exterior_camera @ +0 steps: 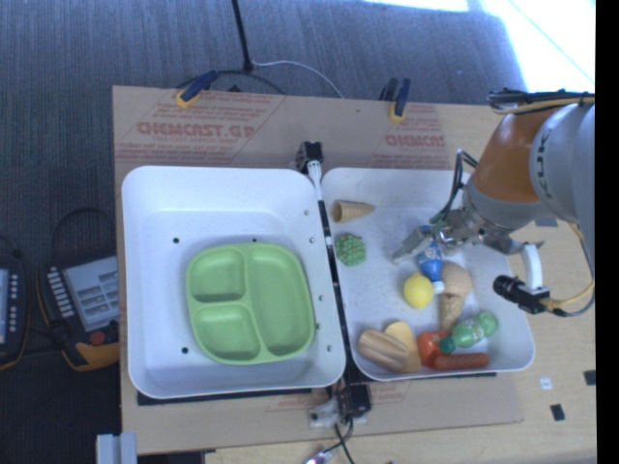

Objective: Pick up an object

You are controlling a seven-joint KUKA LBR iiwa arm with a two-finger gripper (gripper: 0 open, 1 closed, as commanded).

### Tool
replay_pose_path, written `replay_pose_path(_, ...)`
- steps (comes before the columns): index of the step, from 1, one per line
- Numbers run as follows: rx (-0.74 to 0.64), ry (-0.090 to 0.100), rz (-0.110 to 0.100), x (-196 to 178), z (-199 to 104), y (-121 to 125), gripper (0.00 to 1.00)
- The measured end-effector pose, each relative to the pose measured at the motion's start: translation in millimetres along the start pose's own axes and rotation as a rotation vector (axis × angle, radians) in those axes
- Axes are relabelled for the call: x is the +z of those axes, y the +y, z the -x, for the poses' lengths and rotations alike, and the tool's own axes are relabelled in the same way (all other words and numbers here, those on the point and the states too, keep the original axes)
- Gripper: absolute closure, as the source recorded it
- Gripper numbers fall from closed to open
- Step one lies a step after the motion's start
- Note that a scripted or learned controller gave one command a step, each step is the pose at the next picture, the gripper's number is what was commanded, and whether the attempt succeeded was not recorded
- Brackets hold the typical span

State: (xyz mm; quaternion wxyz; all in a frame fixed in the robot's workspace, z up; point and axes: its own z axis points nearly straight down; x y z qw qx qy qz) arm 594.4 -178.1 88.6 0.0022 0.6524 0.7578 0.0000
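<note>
Gripper (423, 247) low in the right bin (382, 351), fingers spread in a shallow V, one metal finger reaching left toward bare bin floor, the other over a small blue piece (431, 257). Nothing visibly between the fingers; whether a tip touches the blue piece, cannot tell from this angle.

Just below: yellow lemon-like ball (418, 291), touching or nearly touching the blue piece. Beside it, tan ice-cream cone toy (452, 293). Further toward the near rim, a crowded heap: bread-roll shape (384, 348), red item (447, 359), green bottle-like toy (472, 330). Well apart to the left, green bumpy ball (349, 250) and a small cone (352, 210) lying alone. Left bin (155, 201) carries a green divided tray (251, 303).

Risks, as I judge them:
- Fingers look offset from any one object; closing here may catch air or only clip the blue piece's edge.
- Round lemon likely rolls if nudged by a closing finger.
- Blue piece is small and sits tight against neighbours; pinch could wedge two things, then drop both on the lift.
- Cable loop at the wrist hangs near the right rim; may snag on a fast pull-out.
</note>
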Motion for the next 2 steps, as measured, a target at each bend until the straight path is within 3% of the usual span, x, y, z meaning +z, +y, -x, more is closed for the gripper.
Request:
replay_pose_path(1, 0.001, -0.008, 0.009, -11.7, 2.7, 1.8, 1.00)
replay_pose_path(2, 0.039, 0.002, -0.001, -97.6, -55.8, 17.8, 1.00)
